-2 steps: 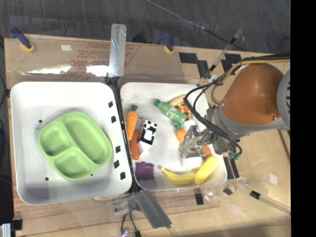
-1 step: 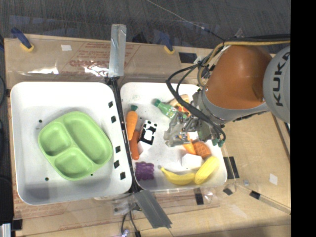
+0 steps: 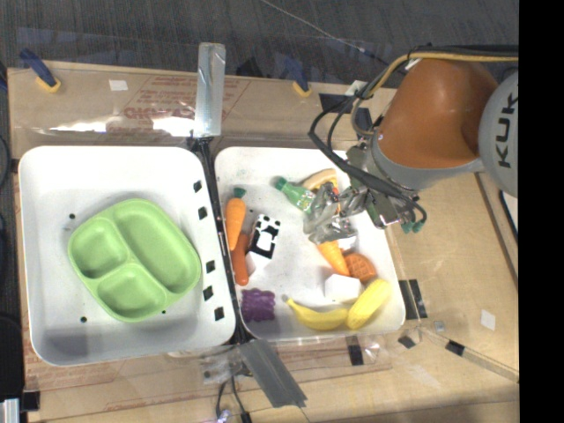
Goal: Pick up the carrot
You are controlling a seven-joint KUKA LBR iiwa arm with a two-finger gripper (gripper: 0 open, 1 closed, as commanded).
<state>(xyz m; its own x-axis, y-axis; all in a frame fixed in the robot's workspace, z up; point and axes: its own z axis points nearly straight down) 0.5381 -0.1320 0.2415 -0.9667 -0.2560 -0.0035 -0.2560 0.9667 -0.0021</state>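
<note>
Carrot [image 3: 235, 238] lies in the right bin [image 3: 379, 245], far to the left of the gripper [image 3: 328, 217], along that bin's left wall. It is long and orange, and its thin end points down toward the near side. Nothing holds it.

Way off to the gripper's left is the left bin [image 3: 35, 263]. A green plate [image 3: 134, 258] with three parts sits in it.

Just right of the carrot, between it and the gripper, is a small black and white block [image 3: 263, 236]. Lower down, left of the gripper and near the front wall, is a bunch of purple grapes [image 3: 257, 303].

A green bottle [image 3: 293, 192] lies a little up and left of the gripper, very close to it. The gripper hangs over the middle of the right bin, low over the toys. I cannot tell if it is spread apart or pinched together, because the shiny metal parts are a blur.

Right under the gripper is a short orange cone-shaped toy [image 3: 334, 257]. Next to that is a bumpy orange-red toy [image 3: 359, 265], and below them a white block [image 3: 341, 286]. A yellow banana [image 3: 319, 315] lies along the front wall, and a yellow lemon-like toy [image 3: 370, 302] touches it on the right.

The arm [image 3: 432, 113] comes in from the right, grey with a big orange band.
</note>
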